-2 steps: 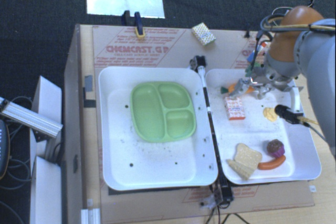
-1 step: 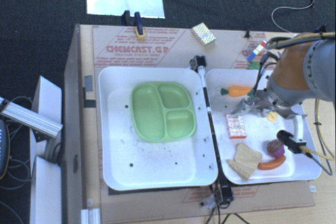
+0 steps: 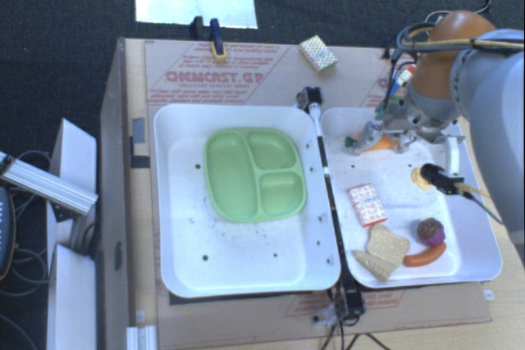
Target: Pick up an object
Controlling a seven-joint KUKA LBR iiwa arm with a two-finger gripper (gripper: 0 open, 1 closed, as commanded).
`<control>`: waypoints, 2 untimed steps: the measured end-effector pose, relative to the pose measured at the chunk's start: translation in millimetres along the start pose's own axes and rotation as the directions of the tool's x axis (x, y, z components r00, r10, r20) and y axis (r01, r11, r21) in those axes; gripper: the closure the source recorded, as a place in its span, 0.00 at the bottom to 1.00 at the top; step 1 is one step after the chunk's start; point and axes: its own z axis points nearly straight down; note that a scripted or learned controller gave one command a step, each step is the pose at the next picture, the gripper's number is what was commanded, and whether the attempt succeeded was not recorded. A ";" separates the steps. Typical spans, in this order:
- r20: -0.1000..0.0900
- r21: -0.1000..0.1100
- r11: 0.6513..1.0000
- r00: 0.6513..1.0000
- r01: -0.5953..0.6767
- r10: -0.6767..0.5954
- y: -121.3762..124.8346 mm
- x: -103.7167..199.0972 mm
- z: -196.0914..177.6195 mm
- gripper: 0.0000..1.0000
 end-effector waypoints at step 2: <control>-0.006 0.016 1.000 1.000 0.003 -0.002 -2.9 1.5 -4.2 0.00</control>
